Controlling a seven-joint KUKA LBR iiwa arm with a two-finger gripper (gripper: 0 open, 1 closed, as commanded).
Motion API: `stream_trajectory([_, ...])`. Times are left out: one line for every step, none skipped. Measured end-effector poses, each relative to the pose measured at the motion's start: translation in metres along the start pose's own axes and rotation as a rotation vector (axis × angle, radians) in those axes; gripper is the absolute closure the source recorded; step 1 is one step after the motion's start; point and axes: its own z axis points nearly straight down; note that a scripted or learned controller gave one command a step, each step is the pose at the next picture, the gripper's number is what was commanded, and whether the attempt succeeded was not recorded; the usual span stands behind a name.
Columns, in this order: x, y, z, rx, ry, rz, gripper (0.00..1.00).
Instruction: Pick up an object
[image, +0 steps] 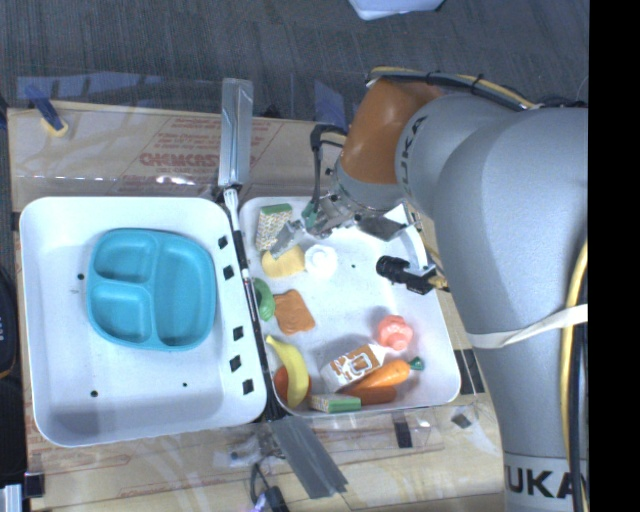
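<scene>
My gripper (293, 234) hangs low over the far left corner of the right bin (437, 312), with the grey arm and its orange band coming in from the right. Its tip sits just above a yellow wedge (283, 264) and next to a speckled green-topped packet (271, 226). A small white round piece (322, 261) lies just right of the wedge. Nothing shows as held.
Further toward the front of the right bin lie a brown bread slice (294, 312), a green piece (264, 300), a banana (289, 360), a carton (352, 365), a carrot (386, 376) and a pink fruit (395, 332). The left bin (50, 400) holds a blue divided plate (152, 287).
</scene>
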Motion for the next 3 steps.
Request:
stream_trajectory([0.005, -0.001, 0.022, 0.006, 0.001, 0.031, 0.00])
stream_trajectory([0.005, 0.000, 0.011, 0.005, 0.001, 0.027, 1.00])
stream_trajectory([0.005, 0.000, 0.012, 0.005, 0.001, 0.027, 0.00])
